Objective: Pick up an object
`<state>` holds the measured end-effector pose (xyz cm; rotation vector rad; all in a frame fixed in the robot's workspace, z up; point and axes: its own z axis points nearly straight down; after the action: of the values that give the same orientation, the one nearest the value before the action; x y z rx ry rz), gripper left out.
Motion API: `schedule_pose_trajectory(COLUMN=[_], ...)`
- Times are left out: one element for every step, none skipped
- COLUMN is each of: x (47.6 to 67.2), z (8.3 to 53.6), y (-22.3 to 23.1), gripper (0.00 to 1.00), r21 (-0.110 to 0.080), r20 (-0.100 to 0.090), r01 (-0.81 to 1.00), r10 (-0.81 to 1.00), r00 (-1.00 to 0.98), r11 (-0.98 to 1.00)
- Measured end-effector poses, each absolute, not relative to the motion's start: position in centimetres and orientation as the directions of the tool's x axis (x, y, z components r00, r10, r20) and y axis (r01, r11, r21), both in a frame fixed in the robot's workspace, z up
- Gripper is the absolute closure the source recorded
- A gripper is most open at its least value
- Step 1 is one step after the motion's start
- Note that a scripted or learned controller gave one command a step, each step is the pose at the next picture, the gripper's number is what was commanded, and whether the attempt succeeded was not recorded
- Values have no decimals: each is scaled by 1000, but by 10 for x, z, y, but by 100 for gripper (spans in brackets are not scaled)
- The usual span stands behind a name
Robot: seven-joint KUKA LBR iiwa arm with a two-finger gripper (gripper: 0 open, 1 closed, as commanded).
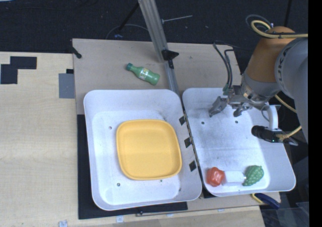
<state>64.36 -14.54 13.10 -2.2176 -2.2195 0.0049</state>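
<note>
A red round object [215, 176], a small white piece [233, 176] and a green bumpy object [253, 175] lie in a row at the front of the right bin [226, 135]. My gripper [226, 109] hovers over the back of that bin, well behind the three objects. Its fingers [217, 107] are spread open with nothing between them. A yellow square plate [148, 148] lies in the left bin [100, 120].
A green bottle [143, 73] lies on the bench behind the left bin. A slanted aluminium post [157, 27] rises from the bench between the bins' back edges. Black clips [187, 141] join the bins along the divide. Cables hang beside the arm on the right.
</note>
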Motion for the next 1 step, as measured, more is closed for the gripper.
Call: schedule_pose_trajectory(x=[643], z=[89], y=[-144], gripper=[0], r21=[-4], r20=[0], r01=[1000], r10=[1000], r00=[-1], r11=[1])
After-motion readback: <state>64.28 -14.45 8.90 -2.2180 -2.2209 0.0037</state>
